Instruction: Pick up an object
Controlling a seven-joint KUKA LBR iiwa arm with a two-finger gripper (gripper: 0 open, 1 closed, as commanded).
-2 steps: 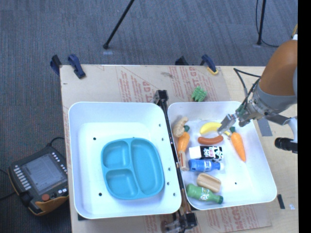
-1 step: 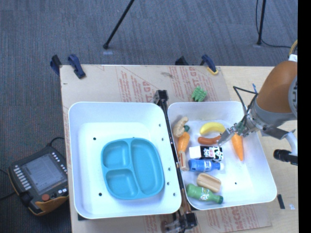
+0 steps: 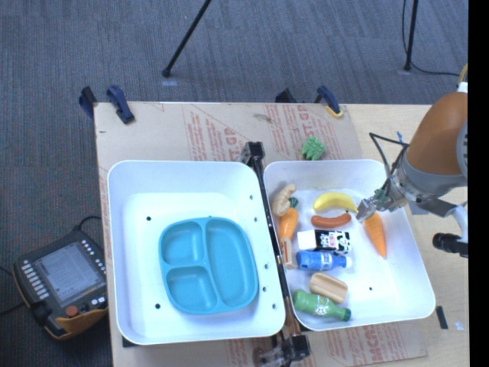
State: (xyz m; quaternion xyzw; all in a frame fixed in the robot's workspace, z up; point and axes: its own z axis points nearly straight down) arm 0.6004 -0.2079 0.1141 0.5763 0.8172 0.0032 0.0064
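Now gripper (image 3: pixel 373 207) low over right bin (image 3: pixel 412 281), carrot (image 3: pixel 375 234) just beneath; banana (image 3: pixel 335 201) beside; opening unreadable.

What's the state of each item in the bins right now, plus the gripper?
gripper: low over the right bin, at the top end of a carrot
carrot by gripper: lying flat
second carrot: lying by the divider
banana: lying flat
sausage: lying flat
milk carton: on its side
blue bottle: on its side
green bottle: on its side
blue tray: flat in left bin
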